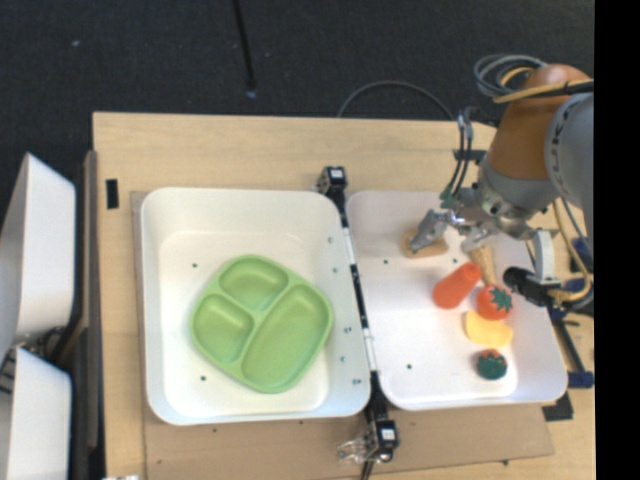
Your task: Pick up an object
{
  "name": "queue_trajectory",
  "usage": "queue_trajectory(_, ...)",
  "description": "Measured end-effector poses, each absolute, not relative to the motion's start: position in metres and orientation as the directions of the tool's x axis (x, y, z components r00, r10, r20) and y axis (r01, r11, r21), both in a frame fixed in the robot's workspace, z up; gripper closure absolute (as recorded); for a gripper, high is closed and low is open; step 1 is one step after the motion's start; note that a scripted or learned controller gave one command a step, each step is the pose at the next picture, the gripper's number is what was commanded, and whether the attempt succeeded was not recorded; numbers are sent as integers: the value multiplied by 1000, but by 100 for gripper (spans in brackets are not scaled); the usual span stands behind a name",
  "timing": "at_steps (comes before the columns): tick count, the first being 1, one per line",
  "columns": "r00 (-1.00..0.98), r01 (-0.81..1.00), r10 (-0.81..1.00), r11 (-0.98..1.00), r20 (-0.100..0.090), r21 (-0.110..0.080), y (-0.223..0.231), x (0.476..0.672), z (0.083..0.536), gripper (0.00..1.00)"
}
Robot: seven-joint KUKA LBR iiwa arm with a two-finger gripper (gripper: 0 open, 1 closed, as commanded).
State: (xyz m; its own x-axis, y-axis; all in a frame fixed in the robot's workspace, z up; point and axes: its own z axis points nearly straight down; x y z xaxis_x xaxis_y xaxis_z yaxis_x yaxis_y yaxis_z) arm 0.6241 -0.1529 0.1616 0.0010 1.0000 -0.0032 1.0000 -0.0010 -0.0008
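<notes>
Two white bins are seen side by side on the desk [230,133] in the camera view. The left bin [160,228] holds a green plate [262,323] with three parts. The right bin [400,328] holds a small crowd of toys, all at its far right side.

The gripper [452,230] is seen low over the back of the right bin, with its two fingers spread apart. Nothing is held between them. One finger [428,230] is just beside a small tan piece [428,249], and it cannot be told if they touch.

Just below the gripper, an orange carrot [456,285] is seen. Next to it a red tomato [494,302], a yellow block [488,330] and a green and red toy [490,365] are packed close together.

A miss is likely here. The toys are so close that two could be bumped at once, and one could be pushed away. The round carrot could be squeezed out and rolled off. The tan piece is flat and small, so it could be slid along and never lifted. The bin wall [545,298] is near too, and a finger could be knocked on it.
</notes>
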Motion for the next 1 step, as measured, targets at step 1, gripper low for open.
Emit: queue_trajectory(1,3,1000,1000,-3,-3,-3,-154,627,99,0)
